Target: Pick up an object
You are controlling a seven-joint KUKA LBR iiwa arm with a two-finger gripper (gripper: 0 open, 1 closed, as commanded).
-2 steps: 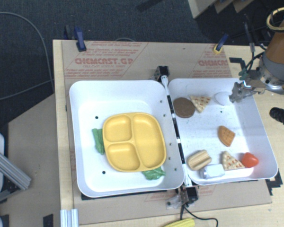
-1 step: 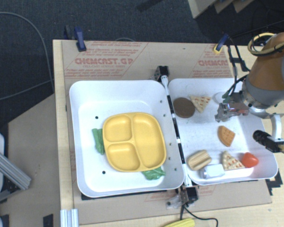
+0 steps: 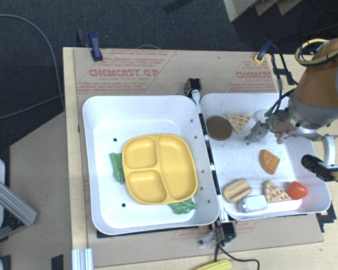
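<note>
Your gripper (image 3: 258, 133) hung over the right bin (image 3: 318, 204), fingers spread with nothing between them. The brown disc (image 3: 218, 127) and pizza wedge (image 3: 238, 121) lay just to its left. The arm hid the bin's far corner.

Dark blue carpet floor (image 3: 34, 16), grey cable (image 3: 42, 35), brown board bench (image 3: 129, 66), blue clamps (image 3: 94, 46)

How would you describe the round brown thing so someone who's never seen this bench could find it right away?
Start at the right white bin, the one holding loose toy food rather than the yellow plate. Look to its upper left corner, beside the divider between the bins. The brown disc lies there, flat and dark; its neighbour, the pizza slice, is pale and triangular.
</note>
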